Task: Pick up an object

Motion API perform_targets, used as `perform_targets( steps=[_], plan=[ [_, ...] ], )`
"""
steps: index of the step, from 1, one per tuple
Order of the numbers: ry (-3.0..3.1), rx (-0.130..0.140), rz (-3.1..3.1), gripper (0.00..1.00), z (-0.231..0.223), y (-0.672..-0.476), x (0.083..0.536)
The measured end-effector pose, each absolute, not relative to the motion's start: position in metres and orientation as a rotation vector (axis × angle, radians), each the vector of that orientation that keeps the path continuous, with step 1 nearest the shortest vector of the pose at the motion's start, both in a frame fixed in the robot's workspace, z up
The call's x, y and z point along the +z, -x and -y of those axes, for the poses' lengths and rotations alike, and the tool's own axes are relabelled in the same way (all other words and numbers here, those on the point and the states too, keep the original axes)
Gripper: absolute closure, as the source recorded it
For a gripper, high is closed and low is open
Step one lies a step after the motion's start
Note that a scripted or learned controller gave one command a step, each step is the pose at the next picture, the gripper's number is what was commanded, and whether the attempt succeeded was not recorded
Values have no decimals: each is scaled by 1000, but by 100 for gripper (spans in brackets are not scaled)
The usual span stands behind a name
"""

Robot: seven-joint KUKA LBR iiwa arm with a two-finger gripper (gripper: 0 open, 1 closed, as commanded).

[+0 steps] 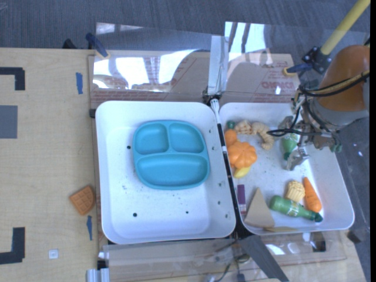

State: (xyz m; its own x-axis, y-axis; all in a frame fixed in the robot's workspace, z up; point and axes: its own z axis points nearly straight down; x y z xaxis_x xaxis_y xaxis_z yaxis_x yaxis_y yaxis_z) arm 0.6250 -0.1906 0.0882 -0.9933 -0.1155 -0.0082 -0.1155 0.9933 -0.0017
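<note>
Crowded against the right bin [343, 187] wall, the gripper [295, 157] could slip off the green toy [289, 145]; its grasp cannot be judged

Right bin [346, 207] holds loose toy food — orange pumpkin [242, 155] against the left wall, beige knobbly piece [256, 130] behind it, green item [289, 145] near the gripper [295, 157]. Front area — corn cob [294, 190], carrot [312, 195], green bottle [292, 208] lying flat, tan wedge [259, 209] beside it.

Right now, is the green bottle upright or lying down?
Lying down: the green bottle rests on its side in the right bin, beside the carrot.
</note>
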Motion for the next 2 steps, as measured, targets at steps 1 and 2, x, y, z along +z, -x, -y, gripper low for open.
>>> perform_targets(
  steps=[1, 2],
  plan=[
    [182, -9, -3112, 100, 190, -630, 104],
    [182, -8, -3114, 0, 190, -629, 103]
  ],
)
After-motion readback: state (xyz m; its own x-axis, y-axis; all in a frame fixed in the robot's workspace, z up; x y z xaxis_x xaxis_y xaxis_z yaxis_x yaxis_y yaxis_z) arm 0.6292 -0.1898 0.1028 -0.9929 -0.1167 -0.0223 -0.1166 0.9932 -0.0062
